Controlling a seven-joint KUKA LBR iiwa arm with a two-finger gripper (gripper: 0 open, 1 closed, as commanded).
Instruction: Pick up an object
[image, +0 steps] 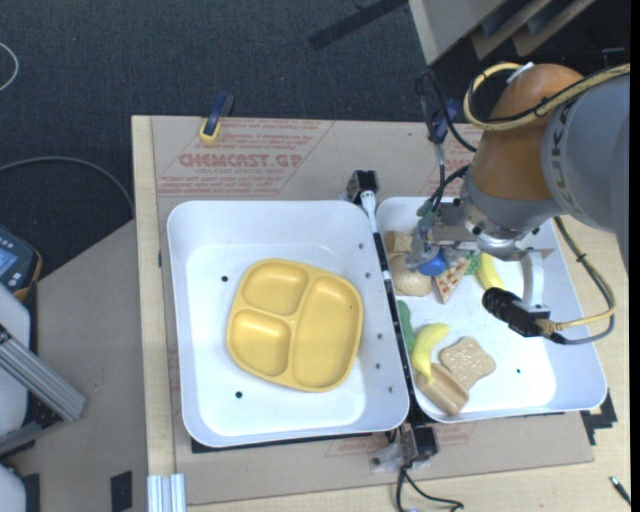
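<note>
My gripper reaches down into the upper left part of the right bin, right above a small blue object that it seems to touch. Toy food lies packed around it. A tan lump is just to the left and a pizza slice just below right. A yellow piece lies to the right. Nearer the front lie a banana, a slice of toast, a tan block and a green piece.
The left bin holds a yellow divided plate. The arm's grey and orange wrist hangs over the right bin's back, with a black connector and cable over its middle. The wall between the two bins runs close to the gripper's left.
</note>
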